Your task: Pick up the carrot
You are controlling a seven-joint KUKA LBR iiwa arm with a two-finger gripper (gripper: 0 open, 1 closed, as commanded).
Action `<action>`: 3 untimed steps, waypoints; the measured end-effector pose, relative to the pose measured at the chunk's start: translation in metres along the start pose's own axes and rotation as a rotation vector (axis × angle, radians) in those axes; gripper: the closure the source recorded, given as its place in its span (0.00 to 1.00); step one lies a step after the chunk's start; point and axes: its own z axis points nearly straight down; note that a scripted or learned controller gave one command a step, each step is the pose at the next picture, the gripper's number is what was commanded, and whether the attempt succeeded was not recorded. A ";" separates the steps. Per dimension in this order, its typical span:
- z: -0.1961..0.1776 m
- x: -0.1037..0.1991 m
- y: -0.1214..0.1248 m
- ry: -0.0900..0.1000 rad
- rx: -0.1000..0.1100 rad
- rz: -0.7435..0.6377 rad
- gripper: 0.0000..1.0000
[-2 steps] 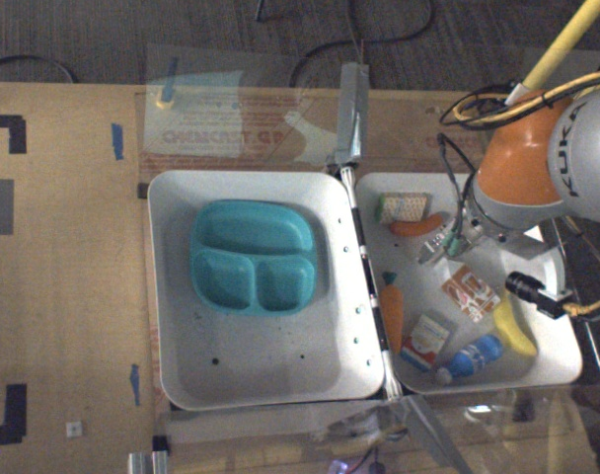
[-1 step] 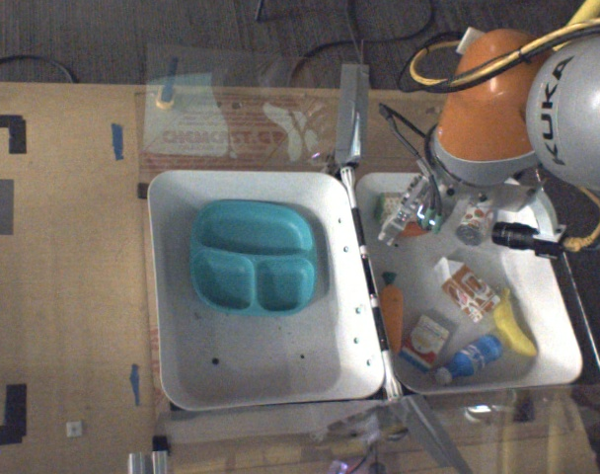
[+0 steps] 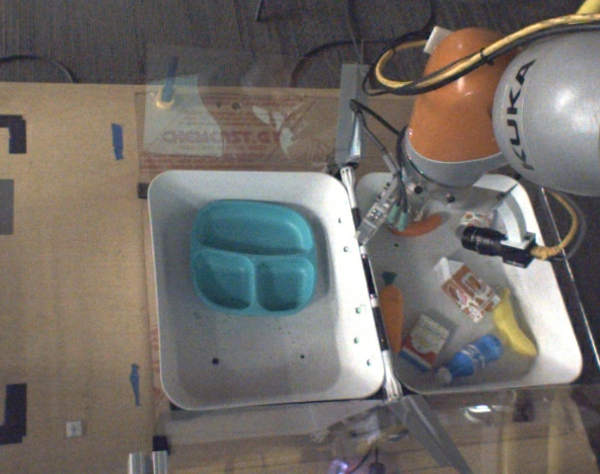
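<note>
arm (image 3: 507, 97): grey, orange band above the wrist, comes in from the right, hangs over the far end of the right bin
gripper (image 3: 389, 210): sits at the far-left corner of the right bin, close to the divide between the bins; tool state: cannot tell, too blurred and cluttered there
carrot (image 3: 391, 314): orange, lying in the right bin against its left wall, long axis running near-far, on the near side of the gripper and apart from it; nothing gripping it
right bin (image 3: 562, 349): white, shallow; holds the carrot plus loose items toward the near-right
banana (image 3: 512, 329): yellow, near-right part of the right bin
bottle (image 3: 473, 356): blue, on its side, just left of the banana
small box (image 3: 425, 339): white with red print, between carrot and bottle, close to the carrot
packet (image 3: 470, 292): orange-and-white, mid right bin, far side of the banana
left bin (image 3: 270, 373): white, touching the right bin along one edge
tray (image 3: 253, 255): teal, three compartments, lying flat in the far half of the left bin
bench (image 3: 63, 294): tan surface, blue tape bits and black markings on the left side
</note>
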 end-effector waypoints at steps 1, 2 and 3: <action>0.000 0.038 -0.035 0.004 0.004 0.131 1.00; -0.008 0.079 -0.084 0.005 0.007 0.425 1.00; 0.001 0.132 -0.042 0.005 0.005 0.027 1.00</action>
